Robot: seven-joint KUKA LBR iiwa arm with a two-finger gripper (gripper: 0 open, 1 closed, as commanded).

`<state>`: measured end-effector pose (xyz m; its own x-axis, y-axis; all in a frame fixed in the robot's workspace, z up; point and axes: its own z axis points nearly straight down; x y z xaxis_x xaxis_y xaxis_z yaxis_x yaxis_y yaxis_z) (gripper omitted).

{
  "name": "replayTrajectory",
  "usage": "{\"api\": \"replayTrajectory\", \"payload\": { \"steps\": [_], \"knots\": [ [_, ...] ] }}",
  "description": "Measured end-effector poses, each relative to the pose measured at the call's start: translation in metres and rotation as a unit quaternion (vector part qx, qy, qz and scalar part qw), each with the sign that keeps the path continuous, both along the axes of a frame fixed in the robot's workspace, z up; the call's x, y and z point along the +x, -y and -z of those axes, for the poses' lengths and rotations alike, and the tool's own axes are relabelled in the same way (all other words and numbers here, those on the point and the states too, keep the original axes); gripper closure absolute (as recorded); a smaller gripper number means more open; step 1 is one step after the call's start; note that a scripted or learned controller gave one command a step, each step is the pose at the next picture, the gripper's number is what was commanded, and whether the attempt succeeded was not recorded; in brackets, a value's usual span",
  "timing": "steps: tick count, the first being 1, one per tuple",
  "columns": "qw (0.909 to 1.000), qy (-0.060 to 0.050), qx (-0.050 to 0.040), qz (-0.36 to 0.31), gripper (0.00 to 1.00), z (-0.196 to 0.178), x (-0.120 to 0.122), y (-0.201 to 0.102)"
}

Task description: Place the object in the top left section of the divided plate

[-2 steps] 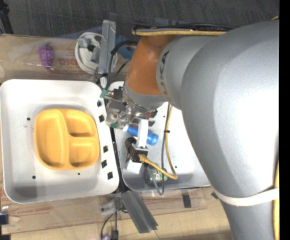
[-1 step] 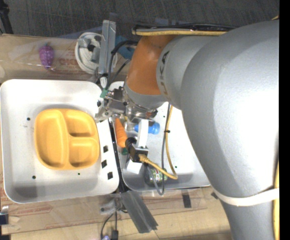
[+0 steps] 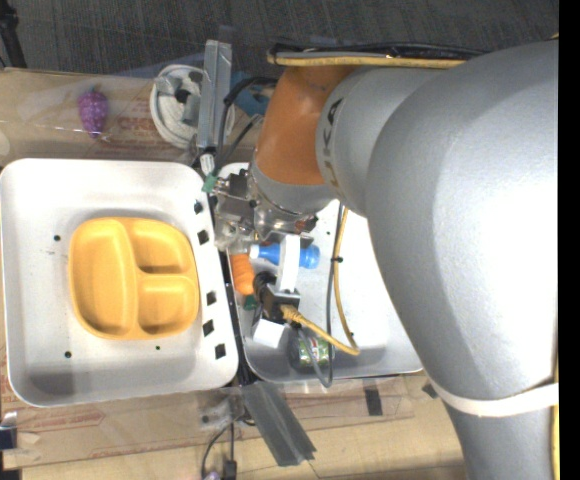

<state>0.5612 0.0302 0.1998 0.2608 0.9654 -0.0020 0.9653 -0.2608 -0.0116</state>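
arm (image 3: 410,168) above cluttered right bin (image 3: 370,353)

right bin (image 3: 370,353) mostly under the arm (image 3: 450,168) — hand hidden

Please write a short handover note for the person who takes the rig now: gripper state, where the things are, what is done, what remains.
Gripper: low over the right bin's left end; I cannot tell what it holds, if anything.
Yellow divided plate: in the left bin, nothing in its sections.
Small objects, among them blue and orange ones: in the right bin under the arm.
Done: nothing placed. Left: pick an object, place it in the plate's top left section.
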Motion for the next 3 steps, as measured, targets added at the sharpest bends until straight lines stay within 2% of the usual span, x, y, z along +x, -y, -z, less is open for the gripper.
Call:
{"api": "replayTrajectory", "payload": {
  "steps": [1,2,3],
  "knots": [
    [0.9995,0.003,-0.0001,-0.030,1.00,-0.027,0.023,-0.113],
    [0.9995,0.003,-0.0003,-0.030,0.00,-0.027,0.023,-0.112],
    [0.9964,0.004,-0.0011,0.085,0.00,-0.107,0.023,-0.086]
  ]
}}
